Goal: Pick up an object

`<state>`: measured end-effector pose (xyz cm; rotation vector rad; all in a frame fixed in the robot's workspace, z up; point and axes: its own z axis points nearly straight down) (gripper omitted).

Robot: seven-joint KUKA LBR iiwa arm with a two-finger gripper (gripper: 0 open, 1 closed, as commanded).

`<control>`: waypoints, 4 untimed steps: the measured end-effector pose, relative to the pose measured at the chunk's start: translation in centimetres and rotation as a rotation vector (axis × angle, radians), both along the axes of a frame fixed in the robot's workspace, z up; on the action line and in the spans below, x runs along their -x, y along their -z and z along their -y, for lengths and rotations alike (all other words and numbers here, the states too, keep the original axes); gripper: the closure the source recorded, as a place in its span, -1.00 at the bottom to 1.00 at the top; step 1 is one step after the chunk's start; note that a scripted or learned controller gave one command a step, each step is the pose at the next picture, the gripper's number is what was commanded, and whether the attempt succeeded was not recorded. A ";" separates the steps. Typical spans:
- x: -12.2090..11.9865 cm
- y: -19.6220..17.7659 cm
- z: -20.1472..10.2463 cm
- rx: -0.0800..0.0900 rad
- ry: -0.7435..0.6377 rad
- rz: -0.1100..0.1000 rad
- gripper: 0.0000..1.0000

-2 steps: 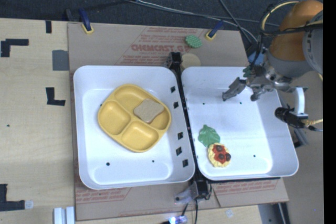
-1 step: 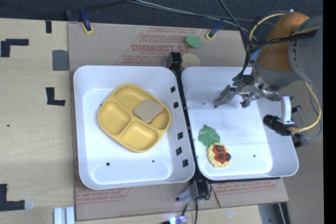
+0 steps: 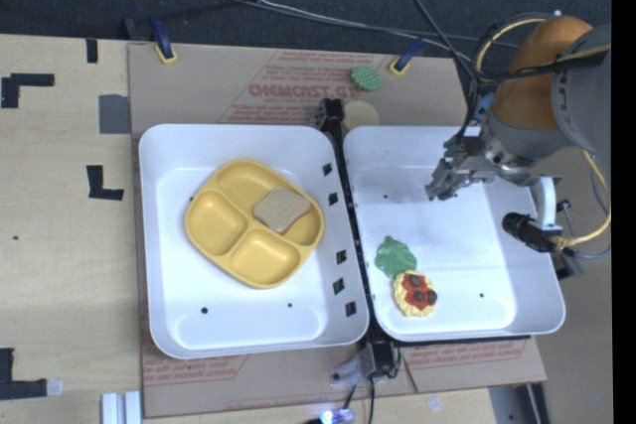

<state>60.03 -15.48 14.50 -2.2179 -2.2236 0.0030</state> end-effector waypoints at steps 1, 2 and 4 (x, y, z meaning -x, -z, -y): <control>0.7 -4.6 0.4 0.000 0.002 0.004 1.00; 0.6 -6.0 0.4 -0.001 0.002 0.002 1.00; 1.4 -7.8 -10.1 -0.003 -0.005 0.002 1.00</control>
